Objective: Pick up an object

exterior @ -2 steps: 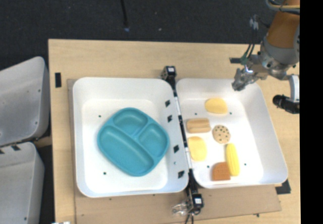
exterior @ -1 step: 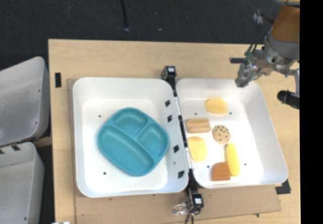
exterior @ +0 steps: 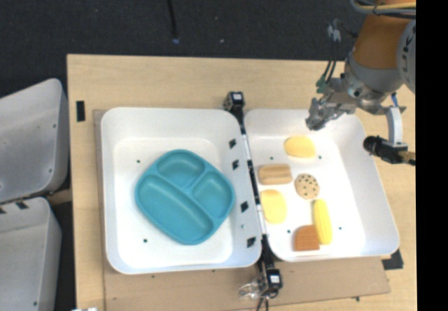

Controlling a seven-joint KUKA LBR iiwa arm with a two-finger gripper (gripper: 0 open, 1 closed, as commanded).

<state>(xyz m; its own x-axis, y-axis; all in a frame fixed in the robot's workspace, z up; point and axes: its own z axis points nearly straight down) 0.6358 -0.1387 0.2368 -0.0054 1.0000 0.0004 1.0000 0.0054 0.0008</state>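
Step in hand: the claw [exterior: 318, 119] hangs over the back edge of the right bin [exterior: 364, 183], above and just behind the pale yellow oval piece [exterior: 299, 146]; I judge this to be the approach before a pick.
Claw state: I cannot tell whether it is released or clenched at this slant, and nothing shows in its grip.
Task's things: all lie in the right bin, on its floor. The yellow oval is nearest the claw. In front of it lie a tan bar [exterior: 274, 174], a speckled cookie [exterior: 306, 185], a yellow rounded piece [exterior: 273, 206], a corn cob [exterior: 322, 222] and an orange-brown piece [exterior: 306, 239].
Doing it well: the yellow oval looks the best target, since it lies apart from the others with bare floor around it. Come straight down centred on it and close across its shorter width.
Risks: the corn cob touches the orange-brown piece, so a grasp there could snag both. The cookie looks flat and may slip.
Surface: the light wooden counter [exterior: 84, 176] bears both white bins side by side. The left bin [exterior: 119, 232] holds a blue divided plate [exterior: 183, 195].
Room: dark floor behind the counter, and grey-white panels [exterior: 28, 141] at the view's left.
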